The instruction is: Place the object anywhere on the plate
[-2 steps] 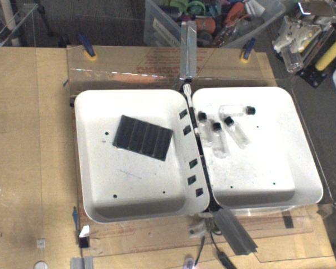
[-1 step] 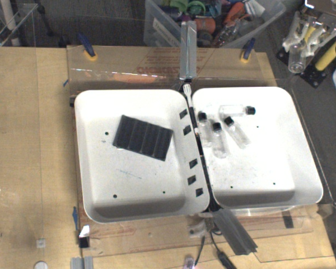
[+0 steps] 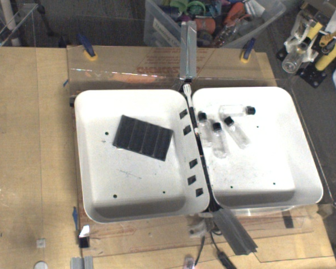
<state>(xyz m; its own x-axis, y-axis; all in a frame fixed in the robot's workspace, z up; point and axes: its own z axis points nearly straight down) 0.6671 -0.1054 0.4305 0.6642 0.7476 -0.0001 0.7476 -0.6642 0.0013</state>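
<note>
A black, ribbed rectangular plate (image 3: 143,137) lies flat and slightly skewed in the left white bin (image 3: 101,200). Several small clear bottles with black caps lie on their sides in the upper left of the right white bin (image 3: 280,178). One bottle (image 3: 237,134) points toward the bin's middle. Another (image 3: 219,143) lies beside it, nearer the divider. A third (image 3: 235,111) rests behind them with its cap to the right. All the bottles are apart from the plate, across the divider.
A ridge with black tabs (image 3: 191,162) separates the two bins. A metal post (image 3: 187,49) stands behind it. A clear tub of colourful toys (image 3: 213,7) sits at the back, and equipment with yellow parts (image 3: 311,35) at the top right. Blue clamps (image 3: 88,51) hold the back sheet.
</note>
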